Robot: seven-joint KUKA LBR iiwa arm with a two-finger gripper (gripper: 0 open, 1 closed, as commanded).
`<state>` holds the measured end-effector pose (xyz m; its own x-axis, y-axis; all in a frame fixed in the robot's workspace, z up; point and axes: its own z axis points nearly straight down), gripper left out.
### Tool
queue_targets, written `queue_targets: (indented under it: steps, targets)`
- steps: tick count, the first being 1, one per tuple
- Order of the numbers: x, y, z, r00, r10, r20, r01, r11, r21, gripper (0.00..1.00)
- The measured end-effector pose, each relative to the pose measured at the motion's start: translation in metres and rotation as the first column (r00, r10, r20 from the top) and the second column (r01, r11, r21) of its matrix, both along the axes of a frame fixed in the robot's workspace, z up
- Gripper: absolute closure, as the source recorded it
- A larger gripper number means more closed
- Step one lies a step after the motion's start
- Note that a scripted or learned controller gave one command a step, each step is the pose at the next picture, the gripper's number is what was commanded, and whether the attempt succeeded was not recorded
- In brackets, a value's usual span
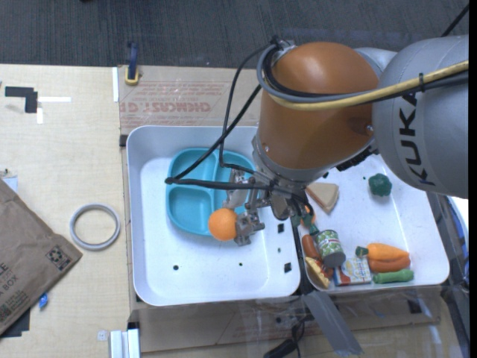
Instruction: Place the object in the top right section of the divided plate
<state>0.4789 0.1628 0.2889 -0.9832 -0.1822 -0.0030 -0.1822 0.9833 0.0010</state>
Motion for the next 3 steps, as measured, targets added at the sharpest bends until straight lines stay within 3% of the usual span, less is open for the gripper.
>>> queue_targets:
  steps: [1,2,3]
  targets:
    - [0.030,-0.028,-0.060,0.964,-0.267,-0.003,0.267,0.964,-0.002,1.00]
    - [0.019,0.003,-0.075,0.891,-0.455,-0.004,0.455,0.891,-0.003,1.00]
    - [0.000,-0.065,-0.008,0.874,-0.486,-0.002,0.486,0.874,-0.002,1.00]
